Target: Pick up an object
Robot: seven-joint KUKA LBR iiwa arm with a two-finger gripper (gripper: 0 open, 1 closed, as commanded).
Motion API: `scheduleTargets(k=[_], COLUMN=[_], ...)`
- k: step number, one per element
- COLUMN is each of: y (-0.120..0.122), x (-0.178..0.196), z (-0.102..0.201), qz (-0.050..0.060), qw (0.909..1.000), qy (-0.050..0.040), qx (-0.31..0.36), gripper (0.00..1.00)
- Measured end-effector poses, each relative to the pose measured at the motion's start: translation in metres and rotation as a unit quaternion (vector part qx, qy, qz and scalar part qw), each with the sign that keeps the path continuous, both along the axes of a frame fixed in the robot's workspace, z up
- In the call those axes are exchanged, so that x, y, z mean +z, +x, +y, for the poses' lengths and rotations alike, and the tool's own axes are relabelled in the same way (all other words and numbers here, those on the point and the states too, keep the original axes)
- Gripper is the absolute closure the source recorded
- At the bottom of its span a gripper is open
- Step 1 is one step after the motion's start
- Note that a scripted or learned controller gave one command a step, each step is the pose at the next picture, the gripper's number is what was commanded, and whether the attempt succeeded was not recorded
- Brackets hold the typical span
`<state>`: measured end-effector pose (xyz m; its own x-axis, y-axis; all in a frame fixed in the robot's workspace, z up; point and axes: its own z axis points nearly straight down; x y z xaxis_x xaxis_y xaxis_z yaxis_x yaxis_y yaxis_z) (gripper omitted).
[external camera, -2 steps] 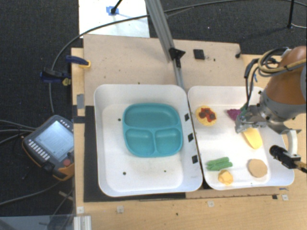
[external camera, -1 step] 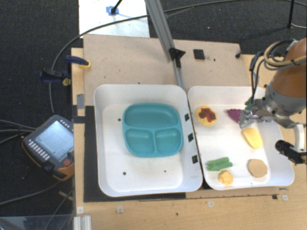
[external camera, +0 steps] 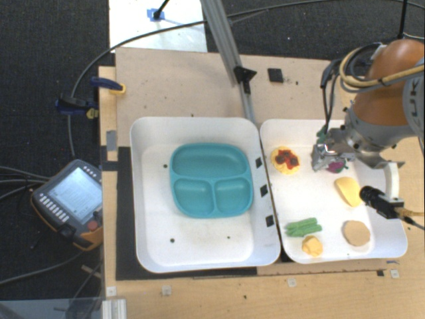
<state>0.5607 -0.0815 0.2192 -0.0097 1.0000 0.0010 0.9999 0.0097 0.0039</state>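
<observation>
Robot gripper (external camera: pixel 327 157), finger state impossible to tell, hovers just right of the pizza toy (external camera: pixel 286 160); it should centre above before descending.

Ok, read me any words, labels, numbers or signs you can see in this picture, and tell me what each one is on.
No text can be read anywhere.
Grey handheld control pendant with a lit screen: the screen content is too small and blurred to read.
Small black square tag on the tan bench top: no legible marking.
Teal plastic divided tray and the two shallow white bins: no lettering visible.
</observation>
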Motion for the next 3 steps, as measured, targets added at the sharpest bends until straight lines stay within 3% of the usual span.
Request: scheduleTargets(k=[3], y=[0.023], x=[-0.001], z=[0.154], qz=[0.001], qw=[1.0], qy=[0.0008], qx=[0.0], gripper=[1.0])
